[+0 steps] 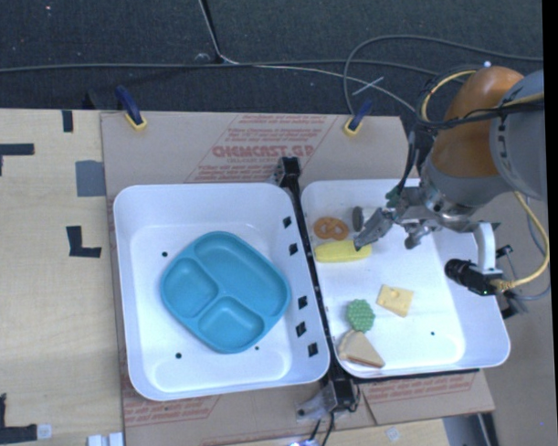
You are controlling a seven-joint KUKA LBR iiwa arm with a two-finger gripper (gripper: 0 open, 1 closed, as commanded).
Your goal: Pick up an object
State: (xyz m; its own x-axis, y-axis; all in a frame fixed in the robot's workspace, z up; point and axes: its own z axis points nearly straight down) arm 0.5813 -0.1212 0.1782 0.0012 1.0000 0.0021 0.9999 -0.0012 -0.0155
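**Arm low over the right bin, fingers by the banana**

A pale wooden bench (44, 299) carries a brown cardboard sheet (240, 146), held at its far edge by two clamps with yellow tips (131, 113) (356, 121). Black tape marks dot the wood on the left. Beyond the bench lies dark carpet (117, 40) with thin cables across it.

Two white bins sit side by side on the cardboard, touching along a black divider. The left bin (139, 268) holds a blue tray (225, 291) with three compartments, lying flat and turned at a slant.

The right bin (466, 339) holds the small food items. A pretzel (330, 228) lies near the far left corner. Just in front of it lies a yellow banana (340, 253), lengthwise across the bin. Nearer the front, a cheese wedge (395, 299) sits in the middle, a green broccoli (359, 313) to its left, and a sandwich slice (360, 352) at the front wall, just beside the broccoli.

The arm (477, 137) reaches in from the right, orange band up. Its gripper (363, 233) points left and down, with two dark fingers apart: one stands by the pretzel, the other slants down to the banana's right end. Nothing is seen clamped between them; whether a tip touches the banana I cannot tell.
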